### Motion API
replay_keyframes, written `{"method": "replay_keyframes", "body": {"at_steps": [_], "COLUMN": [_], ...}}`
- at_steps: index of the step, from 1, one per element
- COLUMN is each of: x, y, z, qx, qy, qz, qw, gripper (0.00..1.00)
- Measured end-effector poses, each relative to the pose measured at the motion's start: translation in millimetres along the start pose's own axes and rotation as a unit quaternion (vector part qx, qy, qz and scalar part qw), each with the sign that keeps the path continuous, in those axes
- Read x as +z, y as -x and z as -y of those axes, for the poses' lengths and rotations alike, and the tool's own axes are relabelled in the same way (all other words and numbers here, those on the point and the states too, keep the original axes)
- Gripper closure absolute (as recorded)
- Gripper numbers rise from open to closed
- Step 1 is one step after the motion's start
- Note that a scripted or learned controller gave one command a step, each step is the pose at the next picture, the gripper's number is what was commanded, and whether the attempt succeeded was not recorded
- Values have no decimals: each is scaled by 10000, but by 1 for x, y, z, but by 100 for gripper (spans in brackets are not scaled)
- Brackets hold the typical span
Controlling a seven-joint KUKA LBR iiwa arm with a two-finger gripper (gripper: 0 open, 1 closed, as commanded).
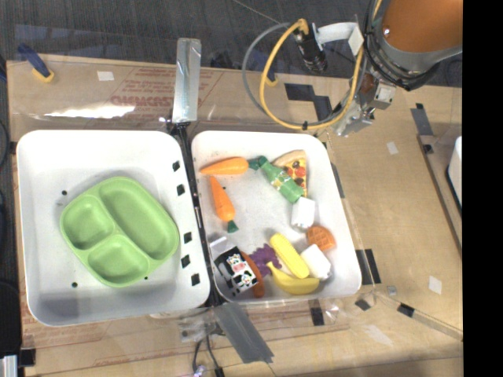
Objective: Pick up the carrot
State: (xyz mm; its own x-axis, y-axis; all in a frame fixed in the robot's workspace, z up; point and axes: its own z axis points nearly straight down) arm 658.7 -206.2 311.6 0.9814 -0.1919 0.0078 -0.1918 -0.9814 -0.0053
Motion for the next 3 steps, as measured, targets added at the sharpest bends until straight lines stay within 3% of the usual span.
{"method": "replay_keyframes", "body": {"at_steps": [2,3], "x": [-24,16], "y": [-3,1], "z": [12,-1], "qx": [-82,1], "qy": [-80,-9], "qz": [-96,34], "qw": [9999,10000], "gripper": [100,100]}}
